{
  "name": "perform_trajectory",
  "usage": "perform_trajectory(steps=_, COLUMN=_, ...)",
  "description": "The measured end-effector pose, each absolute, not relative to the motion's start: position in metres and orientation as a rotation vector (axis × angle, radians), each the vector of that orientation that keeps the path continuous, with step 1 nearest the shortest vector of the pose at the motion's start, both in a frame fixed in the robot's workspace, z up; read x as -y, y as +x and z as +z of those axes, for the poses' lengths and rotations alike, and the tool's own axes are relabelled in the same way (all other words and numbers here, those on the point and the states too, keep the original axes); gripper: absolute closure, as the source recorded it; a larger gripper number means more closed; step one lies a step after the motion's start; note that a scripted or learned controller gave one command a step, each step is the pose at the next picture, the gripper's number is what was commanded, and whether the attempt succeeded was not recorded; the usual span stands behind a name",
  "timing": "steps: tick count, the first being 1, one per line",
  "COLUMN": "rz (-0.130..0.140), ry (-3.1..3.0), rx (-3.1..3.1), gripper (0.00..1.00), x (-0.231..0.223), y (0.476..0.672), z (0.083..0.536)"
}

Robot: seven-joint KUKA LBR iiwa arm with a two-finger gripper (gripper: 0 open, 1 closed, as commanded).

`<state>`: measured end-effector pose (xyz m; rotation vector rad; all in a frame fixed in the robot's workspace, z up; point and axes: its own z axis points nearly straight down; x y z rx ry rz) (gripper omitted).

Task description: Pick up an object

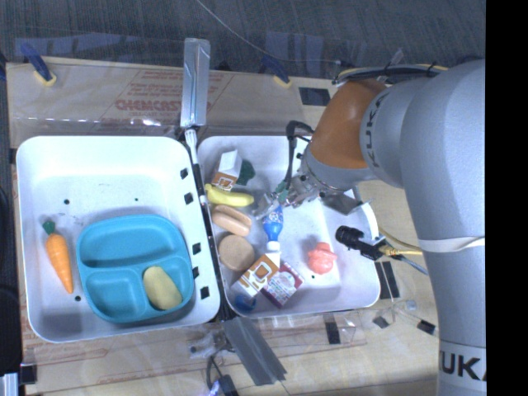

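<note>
White right bin (pixel 363 291) crowded; gripper (pixel 285 195) mid-bin.

Both bins (pixel 49 159) look like smooth, slightly glossy white plastic. The blue tray (pixel 124 258) is matt plastic. The arm (pixel 437 163) has a smooth grey shell with a glossy orange band (pixel 346 126).

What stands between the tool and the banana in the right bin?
Nothing visible stands between them. The tool hangs low in the right bin, just right of the banana, and bare white floor separates them. The hot dog and the small bottle lie nearer the camera, off that line.
</note>
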<state>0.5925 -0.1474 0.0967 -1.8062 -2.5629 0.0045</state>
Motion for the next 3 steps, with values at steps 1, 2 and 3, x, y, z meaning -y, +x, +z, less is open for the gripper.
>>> perform_trajectory(steps=1, rz=0.006, ry=-1.806, rx=2.563, gripper=0.00, x=0.148, y=0.592, z=0.097)
perform_trajectory(steps=2, rz=0.008, ry=-1.798, rx=2.565, gripper=1.00, x=0.147, y=0.593, z=0.103)
perform_trajectory(steps=3, rz=-0.001, ry=-1.626, rx=2.686, gripper=1.00, x=0.057, y=0.551, z=0.197)
